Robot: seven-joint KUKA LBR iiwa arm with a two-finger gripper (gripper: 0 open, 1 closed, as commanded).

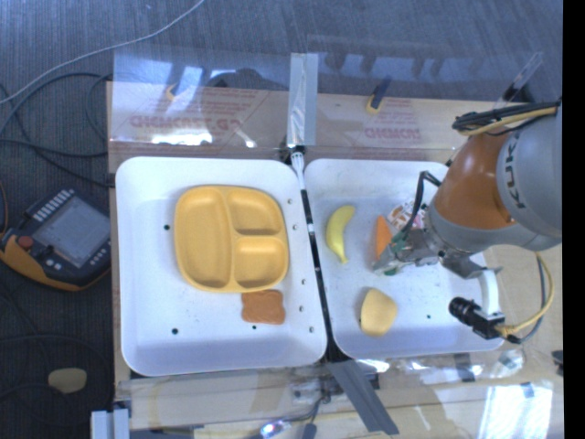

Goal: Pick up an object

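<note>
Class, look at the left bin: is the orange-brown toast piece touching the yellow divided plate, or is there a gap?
Touching. In the camera view the toast piece sits right against the lower edge of the yellow divided plate, with no white bin floor showing between them.

Arm's gripper [395, 250] sits low in the right bin [430, 337], right by the carrot [382, 237]. Banana [340, 232] and a yellow lump [377, 312] nearby. Yellow tray [230, 238] in the left bin [146, 337].

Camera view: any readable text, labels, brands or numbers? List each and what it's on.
"KUKA", partly seen, running vertically on the grey arm near the right edge.
Red printing on the cardboard behind the left bin, seen through clear film: reversed and blurred, not readable.
Red printing on the cardboard behind the right bin: same, not readable.
Handheld pendant on the floor at left: screen and keys too small to read.
</note>
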